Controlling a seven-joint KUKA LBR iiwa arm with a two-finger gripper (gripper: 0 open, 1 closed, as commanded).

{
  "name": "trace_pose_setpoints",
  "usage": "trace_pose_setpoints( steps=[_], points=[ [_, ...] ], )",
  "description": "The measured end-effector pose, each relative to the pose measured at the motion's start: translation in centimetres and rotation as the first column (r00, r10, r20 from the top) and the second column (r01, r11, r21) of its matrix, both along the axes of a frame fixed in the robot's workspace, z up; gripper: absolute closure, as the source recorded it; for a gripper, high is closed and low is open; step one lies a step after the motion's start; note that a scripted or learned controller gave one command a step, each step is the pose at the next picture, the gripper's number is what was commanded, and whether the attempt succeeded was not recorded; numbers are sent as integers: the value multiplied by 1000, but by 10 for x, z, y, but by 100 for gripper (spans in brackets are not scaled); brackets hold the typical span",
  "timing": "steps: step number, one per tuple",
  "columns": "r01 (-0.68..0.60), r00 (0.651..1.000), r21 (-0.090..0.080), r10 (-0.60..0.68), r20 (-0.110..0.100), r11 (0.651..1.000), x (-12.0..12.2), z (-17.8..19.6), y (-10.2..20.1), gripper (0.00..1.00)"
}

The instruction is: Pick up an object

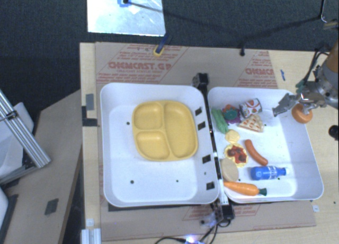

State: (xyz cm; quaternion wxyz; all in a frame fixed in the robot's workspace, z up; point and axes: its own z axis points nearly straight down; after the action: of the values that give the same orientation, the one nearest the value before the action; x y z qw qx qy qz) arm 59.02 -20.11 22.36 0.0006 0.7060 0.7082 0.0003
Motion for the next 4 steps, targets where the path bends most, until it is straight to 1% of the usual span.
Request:
trace_pose_setpoints(
  steps=[1,2,3,4],
  points=[
    [-2,1000,1,2,-2,1000,2,-43,6,0],
    [2,1000,1,-2,-3,1000,0,-89,-3,0],
    [-3,1000,5,3,6,1000,4,-125,1,0],
    [-3,1000,1,3,7,1000,3,-116,0,100]
  ],
)
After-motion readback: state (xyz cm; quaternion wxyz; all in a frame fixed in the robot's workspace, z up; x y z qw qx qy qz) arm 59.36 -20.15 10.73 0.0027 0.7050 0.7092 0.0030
